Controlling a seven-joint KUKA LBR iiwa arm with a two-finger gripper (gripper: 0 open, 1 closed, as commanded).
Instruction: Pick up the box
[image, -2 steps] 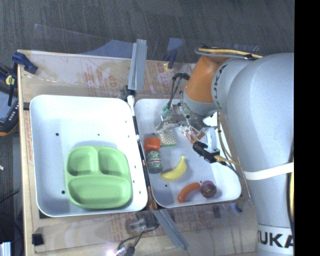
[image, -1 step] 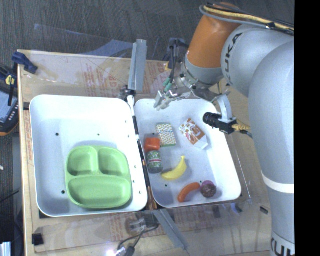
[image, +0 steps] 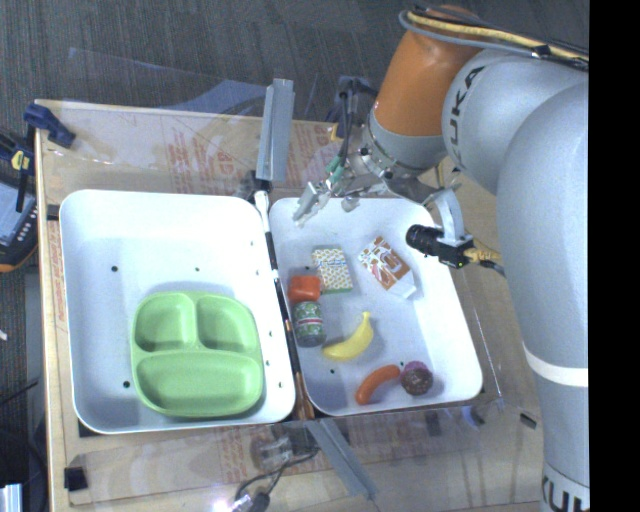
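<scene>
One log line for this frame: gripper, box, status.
gripper: open, above right bin's far edge | box: lying in bin, ungrasped | status: pick not yet done

Right bin (image: 460, 330) is crowded — box (image: 387, 266) has a patterned packet (image: 332, 268) just left, open floor to its right and below. Red can (image: 305, 288), jar (image: 309, 323), banana (image: 351, 339) cluster along the left wall; sausage (image: 376, 384) and dark ball (image: 417, 378) sit near the front. Left bin (image: 160, 230) — back half free, green tray (image: 197, 354) fills the front.

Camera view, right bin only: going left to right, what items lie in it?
Orange-red can → green jar → patterned packet → banana → sausage → box → dark red fruit.
</scene>
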